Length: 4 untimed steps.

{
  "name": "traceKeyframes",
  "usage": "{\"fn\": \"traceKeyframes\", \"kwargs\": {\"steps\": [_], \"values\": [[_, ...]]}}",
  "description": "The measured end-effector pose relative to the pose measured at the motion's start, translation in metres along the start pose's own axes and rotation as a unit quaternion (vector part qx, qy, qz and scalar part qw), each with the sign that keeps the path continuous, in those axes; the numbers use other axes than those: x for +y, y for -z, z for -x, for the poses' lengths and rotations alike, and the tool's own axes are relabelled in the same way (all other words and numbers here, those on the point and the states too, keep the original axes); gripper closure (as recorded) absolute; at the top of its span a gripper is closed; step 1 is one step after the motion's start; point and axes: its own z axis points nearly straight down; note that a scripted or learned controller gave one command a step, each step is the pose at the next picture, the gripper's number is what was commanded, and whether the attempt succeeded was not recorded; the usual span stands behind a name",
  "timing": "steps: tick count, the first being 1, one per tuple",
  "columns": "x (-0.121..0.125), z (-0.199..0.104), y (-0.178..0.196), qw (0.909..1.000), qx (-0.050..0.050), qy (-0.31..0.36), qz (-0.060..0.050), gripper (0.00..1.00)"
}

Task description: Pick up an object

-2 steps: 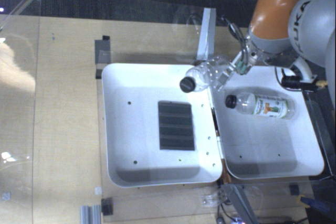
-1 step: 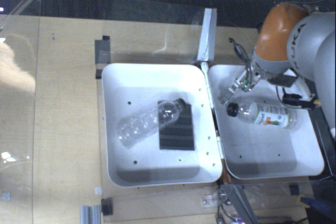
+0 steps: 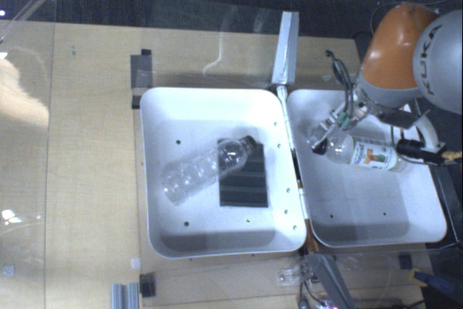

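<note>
Wooden bench (image 3: 79,177) on dark carpet, two shallow white bins side by side. Left bin (image 3: 155,112): clear empty plastic bottle (image 3: 206,168) lying diagonally, cap end resting on a black ribbed block (image 3: 244,181). Right bin (image 3: 427,221): small labelled bottle (image 3: 365,154) on its side, neck pointing toward the divider between bins. Gripper (image 3: 327,137) low over the neck end of that labelled bottle, arm coming in from the right. Cannot tell from this angle whether jaws are spread or closed, or whether anything sits between them.

Handling guess for the labelled bottle: light, rigid plastic, smooth and round, so likely to roll or squirt out under an off-centre pinch. Neck is narrow and close to the bin wall. Better bet: straddle the body across its short axis, at the label, where the film should add some friction. Looks unbreakable. Clear bottle probably thinner, crushable, awkward while propped on the block.
</note>
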Motion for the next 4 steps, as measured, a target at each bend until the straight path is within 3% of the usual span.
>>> {"fn": "traceKeyframes", "kwargs": {"steps": [1, 2, 3, 4], "values": [[0.025, 0.035, -0.059, 0.9996, 0.003, -0.028, -0.004, 0.00], [0.025, 0.029, -0.059, 0.9998, -0.002, -0.019, -0.001, 0.00], [0.031, 0.043, -0.034, 0.9996, 0.005, -0.026, -0.005, 0.00], [0.035, 0.045, -0.021, 0.9997, -0.001, -0.022, 0.001, 1.00]]}}
